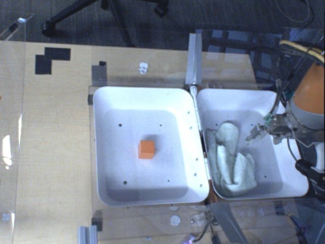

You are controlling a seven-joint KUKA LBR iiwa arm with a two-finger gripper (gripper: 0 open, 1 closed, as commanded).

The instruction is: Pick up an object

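Observation:
A small orange cube (pixel 147 149) sits near the middle of the left bin (pixel 109 111). A crumpled white cloth (pixel 231 159) lies in the left half of the right bin (pixel 254 99). My gripper (pixel 257 131) reaches in from the right and hovers over the right bin, just right of the cloth's upper end. Nothing visible is held in it. The arm's orange band (pixel 311 91) is at the right edge.
A metal divider post (pixel 192 60) stands behind the seam between the bins. Black tape marks (pixel 50 59) lie on the wooden bench at the far left. Cables (pixel 299 161) hang by the arm at the right bin's right wall.

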